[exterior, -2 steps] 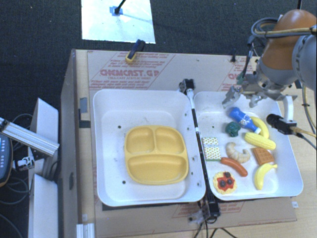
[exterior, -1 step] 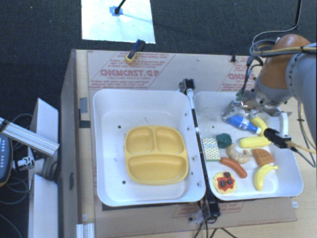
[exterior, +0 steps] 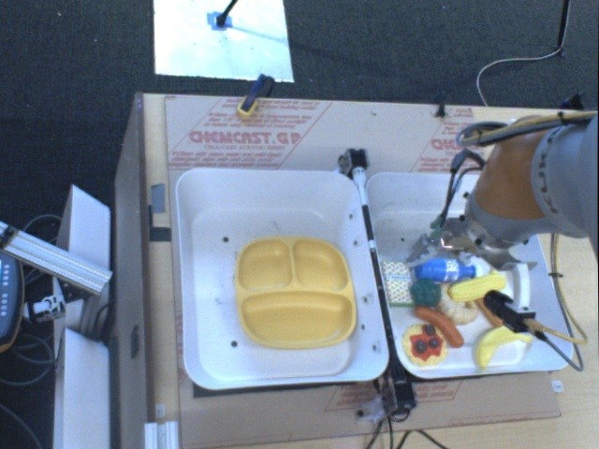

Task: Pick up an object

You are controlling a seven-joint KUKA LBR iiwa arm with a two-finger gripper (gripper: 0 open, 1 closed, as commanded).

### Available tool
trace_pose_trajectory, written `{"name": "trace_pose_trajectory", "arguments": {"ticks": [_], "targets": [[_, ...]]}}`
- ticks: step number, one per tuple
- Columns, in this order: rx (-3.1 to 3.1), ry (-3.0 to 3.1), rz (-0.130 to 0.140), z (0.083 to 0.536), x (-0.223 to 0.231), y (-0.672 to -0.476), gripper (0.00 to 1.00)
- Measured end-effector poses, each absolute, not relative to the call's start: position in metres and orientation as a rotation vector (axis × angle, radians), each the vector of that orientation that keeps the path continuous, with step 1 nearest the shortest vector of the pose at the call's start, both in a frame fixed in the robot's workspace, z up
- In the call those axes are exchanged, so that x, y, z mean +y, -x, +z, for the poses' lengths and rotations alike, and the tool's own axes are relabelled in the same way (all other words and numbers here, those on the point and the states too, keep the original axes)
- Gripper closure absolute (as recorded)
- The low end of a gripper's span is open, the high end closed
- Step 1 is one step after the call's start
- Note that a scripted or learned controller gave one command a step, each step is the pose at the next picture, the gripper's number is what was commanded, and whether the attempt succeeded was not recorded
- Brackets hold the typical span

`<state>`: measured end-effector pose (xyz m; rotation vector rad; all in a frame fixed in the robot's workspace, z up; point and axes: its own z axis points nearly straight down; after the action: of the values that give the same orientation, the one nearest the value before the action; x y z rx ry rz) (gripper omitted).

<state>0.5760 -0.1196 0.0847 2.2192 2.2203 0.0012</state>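
Hanging the two-finger gripper low over the right shallow white bin, near that bin's middle, just above and beside a small blue plastic bottle with a white end. Not managing to read from this slant how wide the gripper is standing, nor whether it is clasping anything.

Seeing the bottle lying on its side on the bin floor among a crowd of toy foods: sitting just above a dark green broccoli-like piece, and lying just left of a yellow banana-shaped piece. Finding a green-and-white checked square by the bin's left wall, an orange-red sausage-shaped piece nearer the front, a small round yellow disc with red dots at the front left, and another yellow curved piece at the front right.

Noting a yellow three-compartment plastic plate resting flat in the middle of the left shallow white bin, well apart from the gripper.
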Motion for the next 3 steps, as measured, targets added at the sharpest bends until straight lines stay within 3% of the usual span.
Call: {"name": "trace_pose_trajectory", "arguments": {"ticks": [2,3], "targets": [[2.221,-2.220,0.002,0.084,-0.100,-0.522,0.00],[2.219,-2.219,0.001,0.085,-0.162,-0.578,0.00]]}}
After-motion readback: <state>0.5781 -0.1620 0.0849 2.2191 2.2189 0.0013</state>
